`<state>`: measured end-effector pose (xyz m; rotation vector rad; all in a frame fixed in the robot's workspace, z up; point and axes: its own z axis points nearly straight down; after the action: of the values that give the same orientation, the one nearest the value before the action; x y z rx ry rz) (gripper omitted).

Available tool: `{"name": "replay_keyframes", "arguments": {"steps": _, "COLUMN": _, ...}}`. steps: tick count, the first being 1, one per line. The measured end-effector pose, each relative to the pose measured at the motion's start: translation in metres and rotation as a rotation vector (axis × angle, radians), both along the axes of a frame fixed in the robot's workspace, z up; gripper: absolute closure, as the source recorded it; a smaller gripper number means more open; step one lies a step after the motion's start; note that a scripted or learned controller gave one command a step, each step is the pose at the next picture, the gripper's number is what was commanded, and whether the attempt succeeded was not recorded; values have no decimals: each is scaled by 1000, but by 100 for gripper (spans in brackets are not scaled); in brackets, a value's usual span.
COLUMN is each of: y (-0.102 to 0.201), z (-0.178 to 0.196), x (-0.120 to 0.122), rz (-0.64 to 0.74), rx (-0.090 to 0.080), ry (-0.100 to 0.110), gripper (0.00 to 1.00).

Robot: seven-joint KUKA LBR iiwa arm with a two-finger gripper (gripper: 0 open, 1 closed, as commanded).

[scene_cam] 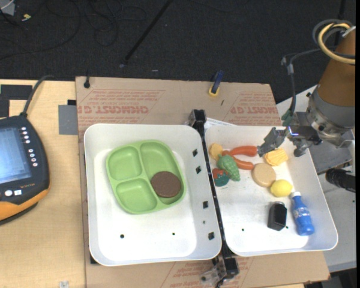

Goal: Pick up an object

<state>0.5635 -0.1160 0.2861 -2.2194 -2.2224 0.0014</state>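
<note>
my hand (286, 141) hovers over the far edge of the right-hand shallow white bin (324, 233), and its two dark fingers stand apart with nothing between them.

the nearest thing to pick is the yellow ridged toy corn piece (276, 156), which lies just below my hand, almost under the left finger. its long axis runs roughly across the bin, left to right. to take it, i judge that i need to drop nearly straight down and close across its short side.

just past it, nearer the camera, sits the round tan biscuit-like disc (264, 174), touching or nearly touching the corn, and next to that the yellow plastic lemon (281, 188). to my left lie the orange-red toy carrot (245, 151) and the green leafy plastic vegetable (230, 168). farthest from me, near the front of the bin, are the small black block (277, 216) and the blue bottle with a white cap (301, 215).

the crowding is the risk: the disc could catch a finger.

my wrist hides part of the bin's far corner, and i cannot make out whether the corn touches the carrot's tip.
</note>
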Motion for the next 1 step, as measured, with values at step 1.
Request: {"name": "replay_keyframes", "arguments": {"steps": 1, "y": -1, "z": 10, "x": 0, "rz": 0, "rx": 1, "ry": 2, "gripper": 100}}
